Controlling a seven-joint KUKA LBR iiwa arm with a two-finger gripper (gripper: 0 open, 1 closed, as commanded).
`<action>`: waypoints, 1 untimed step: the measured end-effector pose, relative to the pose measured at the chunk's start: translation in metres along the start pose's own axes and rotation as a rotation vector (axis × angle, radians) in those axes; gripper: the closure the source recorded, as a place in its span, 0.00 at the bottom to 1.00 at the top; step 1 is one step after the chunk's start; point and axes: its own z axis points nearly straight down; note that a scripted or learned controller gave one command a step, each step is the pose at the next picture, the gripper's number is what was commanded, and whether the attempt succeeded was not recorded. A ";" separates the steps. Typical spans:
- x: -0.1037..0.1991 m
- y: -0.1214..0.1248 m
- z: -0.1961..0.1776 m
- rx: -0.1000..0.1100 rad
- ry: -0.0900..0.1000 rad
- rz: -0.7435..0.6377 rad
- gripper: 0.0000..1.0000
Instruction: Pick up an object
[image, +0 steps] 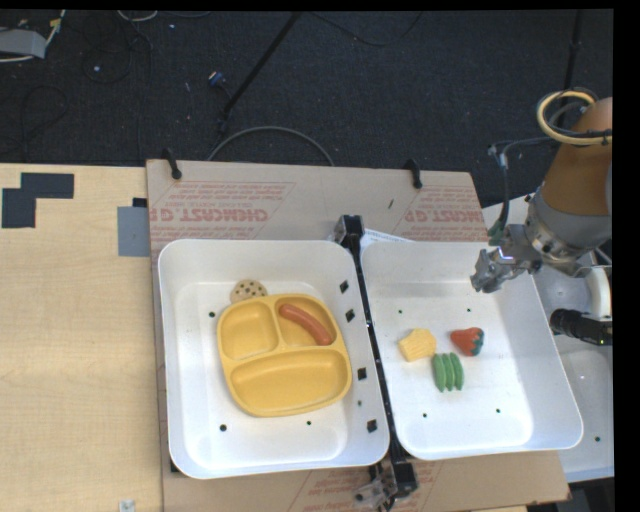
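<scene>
Three small things lie loose on the floor of the right bin, clustered a little right of its middle: a yellow block like a wedge of cheese, a red piece with a green tip just to its right, and a green pod-shaped piece just below and between them. None of them touches the bin's walls, and none is held.

The gripper hangs over the upper right part of that bin, near its far rim, above and to the right of the red piece and well apart from all three. Whether its jaws are wide or narrow cannot be told from this slant. The grey arm behind it reaches in from the right, with its orange band above the wrist.

The left bin holds a yellow divided tray set at a slight angle. A red sausage lies in the tray's upper right compartment. A round brown cookie rests on the bin floor, touching the tray's upper left edge.

Both bins sit side by side on a cardboard sheet on the bench.
</scene>
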 end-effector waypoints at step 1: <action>0.002 -0.006 -0.045 0.000 0.000 -0.003 1.00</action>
